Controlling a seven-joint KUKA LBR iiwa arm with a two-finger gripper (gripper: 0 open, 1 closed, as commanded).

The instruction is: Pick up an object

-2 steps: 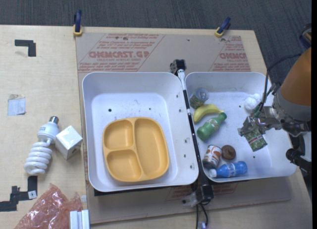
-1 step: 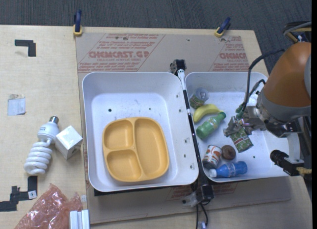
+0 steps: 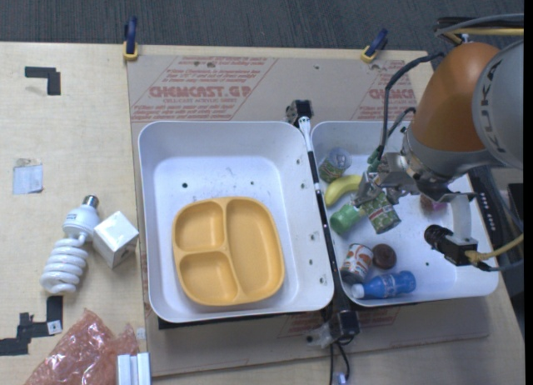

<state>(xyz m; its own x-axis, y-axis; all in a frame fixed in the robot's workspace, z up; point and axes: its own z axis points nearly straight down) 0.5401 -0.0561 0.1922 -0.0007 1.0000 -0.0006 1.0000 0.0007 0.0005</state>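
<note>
left bin: tray | right bin: bottle (front), banana

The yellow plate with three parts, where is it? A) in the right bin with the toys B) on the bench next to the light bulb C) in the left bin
C: the yellow plate lies flat inside the left bin, while the light bulb sits outside on the bench.

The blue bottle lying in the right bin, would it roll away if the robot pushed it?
Probably, yes. The blue bottle lies on its side and looks round, so a sideways nudge would likely roll it. It rests close to the bin's front wall, which should stop it soon. It looks like smooth plastic, so it may also be light and a bit slippery.
</note>
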